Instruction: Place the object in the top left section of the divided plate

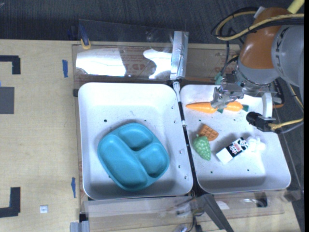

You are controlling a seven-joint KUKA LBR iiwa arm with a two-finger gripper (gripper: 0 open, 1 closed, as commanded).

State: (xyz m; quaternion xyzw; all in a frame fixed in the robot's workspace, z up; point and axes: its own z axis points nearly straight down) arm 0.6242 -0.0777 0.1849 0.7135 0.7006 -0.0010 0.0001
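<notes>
Evidently little is done yet: the tool [223, 100] sits low over the orange plastic carrot [206, 108] at twelve o'clock in the right white bin [277, 175], its grip impossible to judge, while the blue divided plate [133, 154] awaits.

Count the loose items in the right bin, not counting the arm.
4. The carrot lies at the back, under the end effector. The waffle piece is mid-bin, the green grapes just in front of it, the small carton to their right. The arm may hide more.
</notes>
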